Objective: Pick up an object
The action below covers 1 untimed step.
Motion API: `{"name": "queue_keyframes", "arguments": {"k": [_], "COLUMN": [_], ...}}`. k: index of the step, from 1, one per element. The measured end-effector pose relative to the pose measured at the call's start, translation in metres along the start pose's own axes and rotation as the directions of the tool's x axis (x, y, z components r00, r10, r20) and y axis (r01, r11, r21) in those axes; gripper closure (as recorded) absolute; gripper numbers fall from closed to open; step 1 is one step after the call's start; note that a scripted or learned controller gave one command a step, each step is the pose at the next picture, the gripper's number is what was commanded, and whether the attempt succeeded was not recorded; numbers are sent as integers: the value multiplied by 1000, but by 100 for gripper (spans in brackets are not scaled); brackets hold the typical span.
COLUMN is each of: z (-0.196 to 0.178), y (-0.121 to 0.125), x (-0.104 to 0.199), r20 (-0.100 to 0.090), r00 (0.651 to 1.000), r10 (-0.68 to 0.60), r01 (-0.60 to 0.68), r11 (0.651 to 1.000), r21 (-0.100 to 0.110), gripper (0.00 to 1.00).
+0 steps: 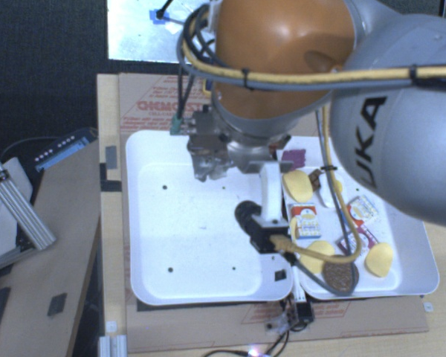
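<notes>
Camera view: the gripper (pixel 207 161) is hanging over the left bin (pixel 156 222) of 2, and I cannot tell whether it is open or closed. Everything pickable is lying right of the gripper, in the right bin (pixel 416 255): the purple block (pixel 293 156) nearest, then a yellow chip (pixel 299 186), a red-and-white carton (pixel 305 222) and a brown disc (pixel 340 276). The arm (pixel 401 140) is showing "UKA"; the carton's print is staying unreadable.
</notes>
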State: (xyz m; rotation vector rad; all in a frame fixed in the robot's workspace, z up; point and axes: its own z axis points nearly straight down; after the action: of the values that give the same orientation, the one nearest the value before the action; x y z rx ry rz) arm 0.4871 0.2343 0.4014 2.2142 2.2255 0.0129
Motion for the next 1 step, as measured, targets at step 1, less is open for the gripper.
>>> {"name": "queue_keyframes", "arguments": {"k": [1], "z": [-136], "y": [5], "x": [0], "r20": [-4], "r00": [1000], "r10": [-1], "r01": [1], "r11": [1000], "r21": [-9], "gripper": [100]}}
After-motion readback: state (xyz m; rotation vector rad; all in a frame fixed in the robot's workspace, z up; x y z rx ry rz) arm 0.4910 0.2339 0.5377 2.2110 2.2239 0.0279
